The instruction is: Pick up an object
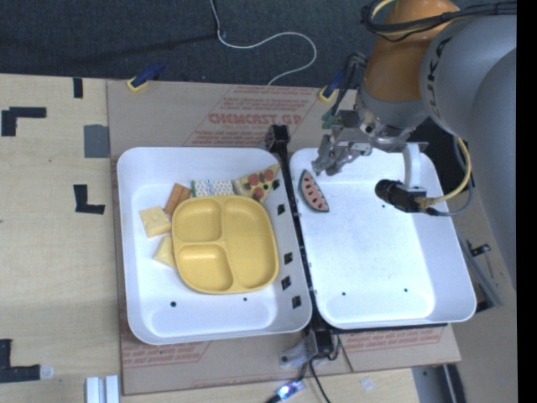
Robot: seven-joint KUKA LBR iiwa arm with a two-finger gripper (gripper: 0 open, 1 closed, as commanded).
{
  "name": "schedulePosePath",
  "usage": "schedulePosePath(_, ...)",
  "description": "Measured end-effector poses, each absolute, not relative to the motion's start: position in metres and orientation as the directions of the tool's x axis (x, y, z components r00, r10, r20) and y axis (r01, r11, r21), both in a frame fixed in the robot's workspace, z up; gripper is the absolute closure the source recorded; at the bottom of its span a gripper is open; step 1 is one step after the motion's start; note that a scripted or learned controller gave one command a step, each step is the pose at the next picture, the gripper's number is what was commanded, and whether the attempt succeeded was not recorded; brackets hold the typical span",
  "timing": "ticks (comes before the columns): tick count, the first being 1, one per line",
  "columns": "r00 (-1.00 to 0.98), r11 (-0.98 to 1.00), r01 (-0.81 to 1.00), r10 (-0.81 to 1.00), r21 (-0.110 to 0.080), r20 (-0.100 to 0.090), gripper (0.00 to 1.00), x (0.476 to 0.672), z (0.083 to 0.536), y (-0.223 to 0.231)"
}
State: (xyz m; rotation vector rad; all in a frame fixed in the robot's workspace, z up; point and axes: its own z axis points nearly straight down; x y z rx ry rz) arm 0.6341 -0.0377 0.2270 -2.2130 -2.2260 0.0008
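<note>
arm: the gripper (333,159) hangs over the far left corner of the right bin (394,300).
jaws: i cannot tell if they are spread or pressed together.
thing to pick: a watermelon slice toy (315,192) lies flat in the right bin, near its left wall, just beside the gripper and a bit nearer to us.
left bin (138,300): a yellow plate (225,243) with small food toys (218,188) at its far and left sides.
how to do it well: i think the arm should line up right above the slice, go straight down, pinch it across its thin side, and stay off the bin wall.
</note>
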Motion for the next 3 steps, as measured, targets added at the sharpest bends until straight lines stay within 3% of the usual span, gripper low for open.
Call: schedulePosePath(3, -0.006, 0.006, 1.000, 1.000, -0.004, 0.000, 1.00, 0.601, 0.215, 0.102)
